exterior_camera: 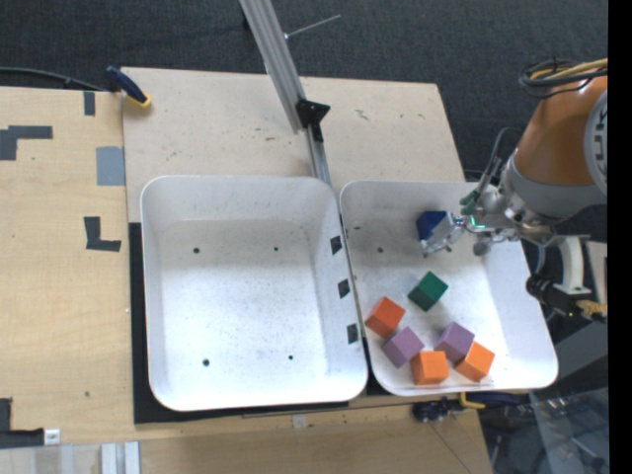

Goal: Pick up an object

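The right bin (pixel 513 314) holds several small blocks. A blue block (pixel 430 223) lies near its back wall. My gripper (pixel 457 246) hangs low over the back of this bin, open, with nothing between its fingers. Its left finger (pixel 436 244) is right beside the blue block's near side; I cannot tell whether they touch. A green cube (pixel 428 291) sits just in front of the gripper. Toward the front lie an orange cube (pixel 385 316), a purple cube (pixel 402 346), a second orange cube (pixel 429 366), a second purple cube (pixel 455 341) and a third orange cube (pixel 476 361).
The left bin (pixel 237 284) stands beside the right one, sharing a raised divider (pixel 341 265). A slanted metal rail (pixel 281 57) runs from the top down to the bins' back edge. A blue and yellow clamp (pixel 126 85) sits at the bench's far left.
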{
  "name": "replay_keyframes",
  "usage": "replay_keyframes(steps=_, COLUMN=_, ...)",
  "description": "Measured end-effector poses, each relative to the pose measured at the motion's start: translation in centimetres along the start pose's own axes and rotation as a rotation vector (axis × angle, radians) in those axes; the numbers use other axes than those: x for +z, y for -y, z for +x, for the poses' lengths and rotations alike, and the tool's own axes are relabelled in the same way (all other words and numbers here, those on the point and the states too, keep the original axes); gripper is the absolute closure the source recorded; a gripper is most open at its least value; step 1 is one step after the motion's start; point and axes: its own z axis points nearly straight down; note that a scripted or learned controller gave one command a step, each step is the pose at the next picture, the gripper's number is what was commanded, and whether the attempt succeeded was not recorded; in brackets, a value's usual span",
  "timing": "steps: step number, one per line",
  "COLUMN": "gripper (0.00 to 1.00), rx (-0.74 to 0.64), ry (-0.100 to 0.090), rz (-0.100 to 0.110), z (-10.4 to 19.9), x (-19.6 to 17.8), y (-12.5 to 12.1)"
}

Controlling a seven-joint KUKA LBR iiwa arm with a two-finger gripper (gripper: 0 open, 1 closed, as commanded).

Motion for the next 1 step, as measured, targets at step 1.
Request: replay_keyframes(steps=1, gripper=0.0, rx=0.001, ry=0.0, rz=0.004, z=0.51, x=4.52, y=-0.26)
